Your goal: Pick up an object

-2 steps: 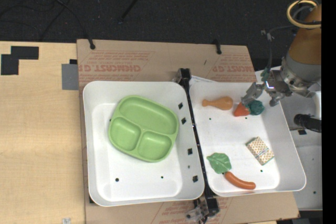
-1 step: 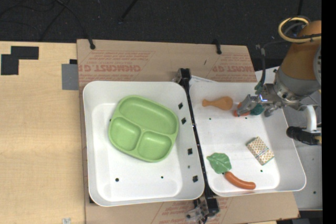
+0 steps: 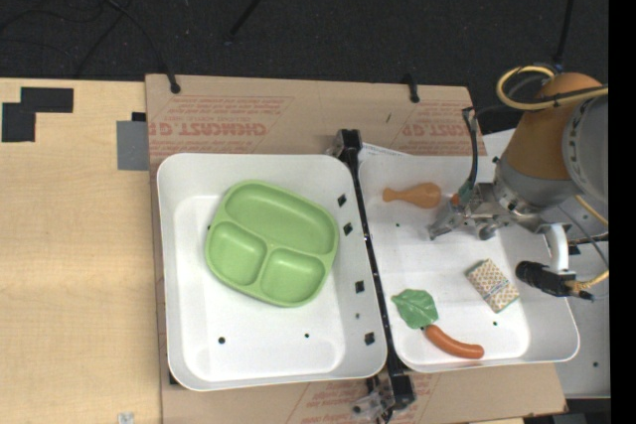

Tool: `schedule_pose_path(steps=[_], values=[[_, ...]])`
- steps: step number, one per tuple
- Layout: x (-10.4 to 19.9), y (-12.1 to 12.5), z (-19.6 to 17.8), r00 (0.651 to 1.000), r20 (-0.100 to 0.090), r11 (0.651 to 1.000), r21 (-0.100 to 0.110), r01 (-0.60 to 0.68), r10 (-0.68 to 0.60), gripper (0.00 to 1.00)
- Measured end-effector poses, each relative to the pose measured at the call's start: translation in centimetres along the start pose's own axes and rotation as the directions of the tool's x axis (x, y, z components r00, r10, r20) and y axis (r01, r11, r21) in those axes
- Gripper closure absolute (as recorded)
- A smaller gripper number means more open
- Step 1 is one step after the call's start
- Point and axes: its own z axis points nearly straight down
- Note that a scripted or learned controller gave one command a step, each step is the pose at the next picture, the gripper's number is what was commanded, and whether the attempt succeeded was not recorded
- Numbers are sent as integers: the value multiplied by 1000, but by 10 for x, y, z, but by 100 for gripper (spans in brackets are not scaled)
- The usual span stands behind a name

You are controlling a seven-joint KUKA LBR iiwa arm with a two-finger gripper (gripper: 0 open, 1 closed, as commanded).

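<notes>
My gripper (image 3: pixel 463 230) hangs over the upper middle of the right bin (image 3: pixel 556 353), its two grey fingers spread open with nothing between them. An orange drumstick-shaped toy (image 3: pixel 412 196) lies just to its left, close to the left finger but apart from it. A small patterned block (image 3: pixel 492 284) rests below and to the right of the gripper. Near the bin's front lies an orange carrot (image 3: pixel 455 344) with a green leaf (image 3: pixel 414 307) at its top end.
A green divided plate (image 3: pixel 270 243) lies in the left bin (image 3: pixel 189 353). A black divider (image 3: pixel 366 253) runs between the two bins. The arm's orange band (image 3: pixel 542 129) and a black fitting (image 3: pixel 545 278) stand over the right bin's right side.
</notes>
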Motion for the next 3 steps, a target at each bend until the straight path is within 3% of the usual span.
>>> schedule_pose_path(steps=[1, 3], values=[[-1, 1, -14, 1000, 2, 1000, -4, 0, 0, 100], [-3, 3, -142, 1000, 4, 1000, -13, 2, -2, 100]])
